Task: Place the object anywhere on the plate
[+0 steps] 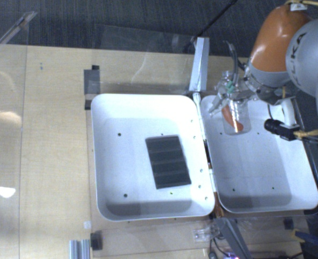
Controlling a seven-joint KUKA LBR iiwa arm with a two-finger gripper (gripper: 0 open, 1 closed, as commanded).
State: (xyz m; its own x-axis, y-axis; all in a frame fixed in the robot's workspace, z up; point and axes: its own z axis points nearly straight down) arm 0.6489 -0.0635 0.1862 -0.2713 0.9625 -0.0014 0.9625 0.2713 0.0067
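Observation:
A dark ridged rectangular plate (168, 162) lies flat in the middle of the left white bin (110, 144). My gripper (233, 117) hangs over the far left corner of the right white bin (277, 171), pointing down. A small orange object (235, 123) shows between its silvery fingers (228, 112), which are shut on it, close above the bin floor. The gripper hides most of the object. The plate is well to the left of the gripper and nearer the front, across the wall between the two bins.
A metal bracket (199, 63) stands at the back between the bins. A black cable connector (280, 128) hangs from the wrist over the right bin. The wooden bench (40, 144) stretches to the left.

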